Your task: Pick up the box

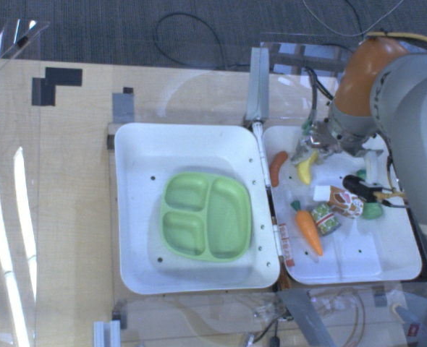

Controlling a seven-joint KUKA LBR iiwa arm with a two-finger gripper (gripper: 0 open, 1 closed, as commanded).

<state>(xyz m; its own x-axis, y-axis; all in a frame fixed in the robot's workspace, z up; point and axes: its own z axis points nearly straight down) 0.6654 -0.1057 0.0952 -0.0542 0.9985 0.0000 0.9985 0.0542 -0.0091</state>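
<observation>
Box sits mid-bin, hemmed in by clutter

Box (346,202), red and white, lies tilted near the middle of the right bin (358,262). A small white block (322,192) is just beside its far-left corner, and a green packet (326,219) touches or almost touches its near-left edge. A green lump (373,210) lies close on its right. A carrot (310,232) slants left of the packet, toward the bin's left wall.

The gripper (313,144) hangs over the far part of the right bin, just above a yellow banana (305,169) and apart from the box. Whether it is open or closed cannot be told from this angle. A reddish sausage (277,168) lies left of the banana, close to the left wall. The grey arm (409,114) covers the bin's far-right corner and right rim.

Open floor in the right bin is the near strip, from the carrot across to the right wall. The left bin (137,194) holds a green divided plate (206,215), with bare white floor around it on all sides.
</observation>
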